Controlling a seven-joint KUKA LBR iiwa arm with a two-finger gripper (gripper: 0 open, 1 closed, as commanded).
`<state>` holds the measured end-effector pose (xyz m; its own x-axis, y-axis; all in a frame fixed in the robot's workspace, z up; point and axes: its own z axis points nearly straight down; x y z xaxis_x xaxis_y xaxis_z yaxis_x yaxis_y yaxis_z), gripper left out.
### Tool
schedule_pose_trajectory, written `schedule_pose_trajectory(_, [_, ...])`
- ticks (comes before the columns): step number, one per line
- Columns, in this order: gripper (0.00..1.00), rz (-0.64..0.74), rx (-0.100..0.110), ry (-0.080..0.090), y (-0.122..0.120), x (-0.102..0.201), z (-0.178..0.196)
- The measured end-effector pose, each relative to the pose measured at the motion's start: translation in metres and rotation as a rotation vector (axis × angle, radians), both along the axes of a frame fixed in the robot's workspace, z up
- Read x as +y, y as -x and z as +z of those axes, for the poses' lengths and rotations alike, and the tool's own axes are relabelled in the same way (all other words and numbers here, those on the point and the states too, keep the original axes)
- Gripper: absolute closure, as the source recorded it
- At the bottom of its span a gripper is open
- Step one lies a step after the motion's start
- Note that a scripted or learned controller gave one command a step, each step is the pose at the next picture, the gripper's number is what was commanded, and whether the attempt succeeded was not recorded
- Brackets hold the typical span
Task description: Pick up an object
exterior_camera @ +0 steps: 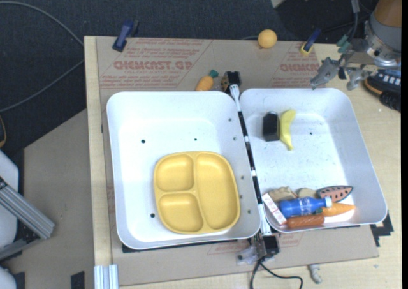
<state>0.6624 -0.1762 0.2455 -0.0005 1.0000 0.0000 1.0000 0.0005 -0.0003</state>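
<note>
Arm (pixel 389 7) cut off at upper right edge; claw (pixel 338 71) blurred.

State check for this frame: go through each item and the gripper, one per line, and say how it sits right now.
gripper: above the right bin's far rim, nothing between its fingers
yellow divided plate: flat in the left bin, right way up
banana: lying in the right bin, touching the black block
black block: lying beside the banana
blue bottle: on its side at the right bin's near edge
carrot: lying by the bottle
</note>
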Motion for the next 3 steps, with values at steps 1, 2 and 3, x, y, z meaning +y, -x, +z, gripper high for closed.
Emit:
schedule_pose_trajectory(1, [0.0, 0.001, 0.002, -0.001, 0.018, 0.05, -0.073])
schedule_pose_trajectory(2, [0.0, 0.001, 0.001, 0.0, -0.004, 0.048, -0.162])
schedule_pose_trajectory(3, [0.0, 0.0, 0.001, -0.001, 0.029, 0.065, -0.161])
